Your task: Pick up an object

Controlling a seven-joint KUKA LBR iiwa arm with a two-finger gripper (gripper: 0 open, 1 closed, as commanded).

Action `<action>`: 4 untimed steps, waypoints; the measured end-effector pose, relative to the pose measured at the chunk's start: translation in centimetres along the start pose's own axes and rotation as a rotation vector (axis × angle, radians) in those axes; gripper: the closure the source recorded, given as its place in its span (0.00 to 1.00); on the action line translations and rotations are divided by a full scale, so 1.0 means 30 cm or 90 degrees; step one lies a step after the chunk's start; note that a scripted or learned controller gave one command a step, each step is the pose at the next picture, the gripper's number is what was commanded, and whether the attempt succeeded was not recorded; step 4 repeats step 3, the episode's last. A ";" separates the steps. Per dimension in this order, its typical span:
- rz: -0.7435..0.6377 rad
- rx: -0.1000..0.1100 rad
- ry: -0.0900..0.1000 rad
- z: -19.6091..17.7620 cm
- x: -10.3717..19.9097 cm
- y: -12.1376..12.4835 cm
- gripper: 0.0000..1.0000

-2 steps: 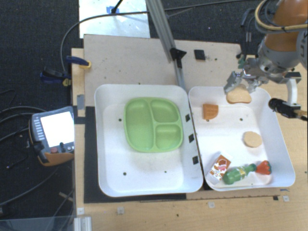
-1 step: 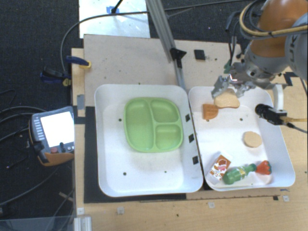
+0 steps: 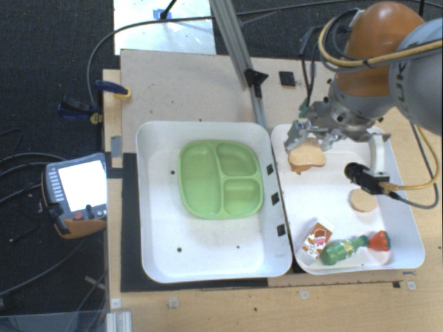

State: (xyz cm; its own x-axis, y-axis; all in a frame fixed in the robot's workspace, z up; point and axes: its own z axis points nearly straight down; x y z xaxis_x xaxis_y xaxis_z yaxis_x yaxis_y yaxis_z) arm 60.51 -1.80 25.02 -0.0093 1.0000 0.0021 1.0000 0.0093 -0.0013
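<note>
My gripper (image 3: 309, 140) hangs over the far left corner of the right bin (image 3: 408, 251). A tan bread slice (image 3: 306, 160) sits between its fingertips, its top edge tucked under them, and the fingers are closed against it. Elsewhere in that bin lie a round tan biscuit (image 3: 363, 200), a green bottle (image 3: 342, 249), a small red fruit (image 3: 378, 241) and a red-and-white packet (image 3: 316, 239).
The left bin (image 3: 159, 247) holds a green divided plate (image 3: 221, 180). A grey pole (image 3: 235, 40) slants down to the bins' shared far corner. A black fitting with a yellow cable (image 3: 365, 177) hangs from the arm over the right bin. A pendant (image 3: 77, 194) lies far left.
</note>
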 end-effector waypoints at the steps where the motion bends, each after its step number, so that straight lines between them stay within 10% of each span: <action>1: -0.001 0.000 0.001 0.016 0.208 -0.049 1.00; 2: 0.000 0.000 0.000 0.053 0.372 -0.060 1.00; 3: 0.003 -0.001 -0.001 0.051 0.361 -0.059 0.00; 4: 0.003 -0.001 -0.001 0.051 0.361 -0.059 0.00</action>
